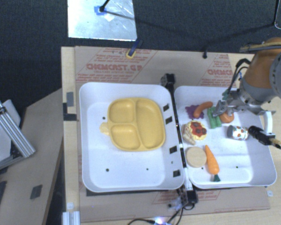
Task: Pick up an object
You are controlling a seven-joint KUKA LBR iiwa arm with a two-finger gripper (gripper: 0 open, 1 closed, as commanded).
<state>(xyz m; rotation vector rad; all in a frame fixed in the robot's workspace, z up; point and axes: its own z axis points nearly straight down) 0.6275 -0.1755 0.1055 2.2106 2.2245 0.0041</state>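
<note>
My gripper (219, 110) hangs low over the back of the right bin (264, 170). It is right above a green piece (213, 121) and beside an orange sausage (204, 107). A small orange piece (227, 118) lies just right of the green one. A purple bunch of grapes (193, 111) sits left of the sausage. Further forward lie a pizza slice (195, 131), a round tan cookie (195, 157) and a carrot (211, 160). A small white and brown object (237, 133) rests to the right. Nothing can be made out between the fingers.
The left bin (91, 172) holds a yellow divided plate (132, 124). A black clip strip (175, 125) runs along the wall between the two bins. The arm's grey and orange body (267, 74) reaches in over the right bin's back right corner.
</note>
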